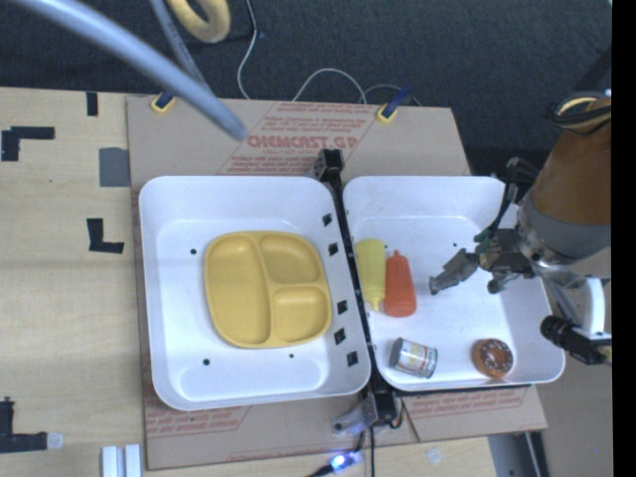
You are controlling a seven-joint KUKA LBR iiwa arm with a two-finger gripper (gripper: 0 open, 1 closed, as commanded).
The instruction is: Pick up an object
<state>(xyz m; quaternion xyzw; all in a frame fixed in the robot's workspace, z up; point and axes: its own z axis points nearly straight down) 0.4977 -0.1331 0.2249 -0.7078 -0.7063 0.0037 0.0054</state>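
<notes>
The claw (pixel 465 272) hangs over the right bin (pixel 437 202), toward its right side, with the grey and orange arm behind it at the picture's right edge. Two dark fingers point leftward and spread apart, with nothing between them and bare white floor beneath.

In the camera view, looking down at a slant, two shallow white bins sit side by side on a cardboard sheet. The right bin holds four loose things, any of which could serve as the object to pick up. A yellow bottle (pixel 371 271) and an orange bottle (pixel 398 284) lie flat against each other near the bin's left wall, well to the left of the claw. They look like light, hollow plastic toys, smooth and probably slippery; a grip across the narrow body of one seems best, though their closeness leaves little room for a finger between them. A small metal can (pixel 411 357) lies on its side near the front edge; it looks stiff and may roll, so closing across its round sides would likely suit. A brown doughnut-shaped piece (pixel 492 357) rests near the front right corner, probably light, best taken across its width.

The left bin (pixel 169 266) holds one yellow divided plate (pixel 267 288) with three compartments, lying flat and hard to grasp except by its rim.
</notes>
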